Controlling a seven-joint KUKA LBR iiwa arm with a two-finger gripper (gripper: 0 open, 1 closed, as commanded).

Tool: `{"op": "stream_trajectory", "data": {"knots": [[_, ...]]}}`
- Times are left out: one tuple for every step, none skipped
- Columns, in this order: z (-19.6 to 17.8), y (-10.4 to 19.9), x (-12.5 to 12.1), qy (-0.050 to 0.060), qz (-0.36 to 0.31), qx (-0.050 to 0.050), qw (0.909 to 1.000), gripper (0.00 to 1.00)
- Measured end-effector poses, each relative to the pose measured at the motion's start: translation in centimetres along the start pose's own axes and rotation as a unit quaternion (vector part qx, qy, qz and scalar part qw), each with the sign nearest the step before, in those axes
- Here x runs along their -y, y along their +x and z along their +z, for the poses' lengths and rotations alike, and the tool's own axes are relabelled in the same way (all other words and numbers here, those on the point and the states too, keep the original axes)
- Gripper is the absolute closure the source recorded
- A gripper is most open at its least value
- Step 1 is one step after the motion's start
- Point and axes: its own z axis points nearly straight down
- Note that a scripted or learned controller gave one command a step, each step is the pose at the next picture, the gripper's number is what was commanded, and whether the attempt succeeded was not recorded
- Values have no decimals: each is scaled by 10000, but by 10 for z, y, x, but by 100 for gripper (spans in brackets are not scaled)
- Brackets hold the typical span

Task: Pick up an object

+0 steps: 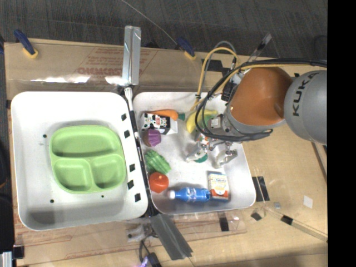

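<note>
Gripper [210, 152] sits low in the right bin [245, 177], roughly mid-bin toward its right half. The metal fingers are a blurred silver cluster from this angle; cannot tell how far apart they stand, nor whether anything is between them. A small greenish-grey item [199, 158] lies at the left side of the fingertips, touching or just beside them; contact not resolvable.

Above the gripper: grey wrist with the orange band [260, 96], arm [306, 107] entering from the right, black and yellow cables looped over the far rim of the bin.

Right bin contents, outward from the gripper:
- yellow object [193, 121] just far-left of the gripper, partly hidden by the wrist.
- small orange-and-white carton [218, 185] near side, just right of the blue bottle [190, 194], which lies on its side along the near wall.
- red round object [158, 182] at near-left, beside the bottle's cap end.
- green ridged object [157, 161] just far of the red one, against the left wall.
- purple object [152, 138] further back.
- black-and-white carton [157, 121] at far-left, with an orange piece [168, 115] at its far edge.

Left bin [28, 149] holds a green three-compartment tray [87, 159], flat, centred.
</note>
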Motion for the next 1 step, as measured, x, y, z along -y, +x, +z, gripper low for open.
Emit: {"op": "stream_trajectory", "data": {"knots": [[0,-2,7,10,-309,1,9995,0]]}}
